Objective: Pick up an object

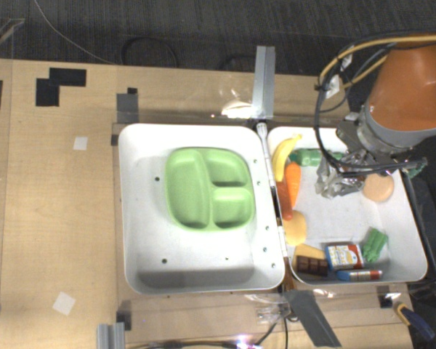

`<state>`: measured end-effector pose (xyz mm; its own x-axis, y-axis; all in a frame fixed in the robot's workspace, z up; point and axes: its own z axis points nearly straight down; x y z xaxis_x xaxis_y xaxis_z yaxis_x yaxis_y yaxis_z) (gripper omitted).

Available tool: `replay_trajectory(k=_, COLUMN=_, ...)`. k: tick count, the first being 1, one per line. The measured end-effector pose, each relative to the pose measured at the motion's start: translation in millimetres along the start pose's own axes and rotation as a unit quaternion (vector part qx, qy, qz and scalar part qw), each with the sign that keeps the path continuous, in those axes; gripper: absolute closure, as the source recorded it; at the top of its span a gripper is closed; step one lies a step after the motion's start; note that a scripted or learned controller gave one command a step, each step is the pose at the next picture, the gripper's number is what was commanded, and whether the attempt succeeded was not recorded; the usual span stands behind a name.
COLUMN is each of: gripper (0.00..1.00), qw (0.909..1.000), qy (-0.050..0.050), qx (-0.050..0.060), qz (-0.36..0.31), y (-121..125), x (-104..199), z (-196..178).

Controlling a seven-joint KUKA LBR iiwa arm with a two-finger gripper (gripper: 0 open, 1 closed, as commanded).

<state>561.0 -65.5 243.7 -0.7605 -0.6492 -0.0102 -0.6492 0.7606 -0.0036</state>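
Note:
My gripper (339,184) hangs over the upper middle of the right bin (410,217), below the arm's orange band. Its metal fingers point down at bare bin floor, and nothing shows between them. A tan round piece (379,188) lies just right of it. To its left lie a yellow banana (281,156) and an orange carrot (292,184), with a green vegetable (306,158) just above the gripper. Along the bin's front are a yellow-orange fruit (295,228), a brown block (310,262), a small blue and red box (342,255), a green piece (375,244) and a marker (360,274).
The left bin (142,253) holds a green divided plate (208,188). A metal post (264,86) stands behind the wall between the bins. Cables loop from the arm at the upper right.

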Motion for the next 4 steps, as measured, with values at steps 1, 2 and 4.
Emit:
replay_trajectory(k=1, gripper=1.00, qw=0.9941, qy=0.002, qx=0.001, qz=-0.108, y=-38, x=30, z=29)
replay_trajectory(k=2, gripper=1.00, qw=0.9678, qy=0.000, qx=0.001, qz=-0.252, y=-105, x=-32, z=11)
replay_trajectory(k=4, gripper=1.00, qw=0.8816, qy=0.001, qx=-0.001, qz=-0.472, y=-149, x=41, z=24)
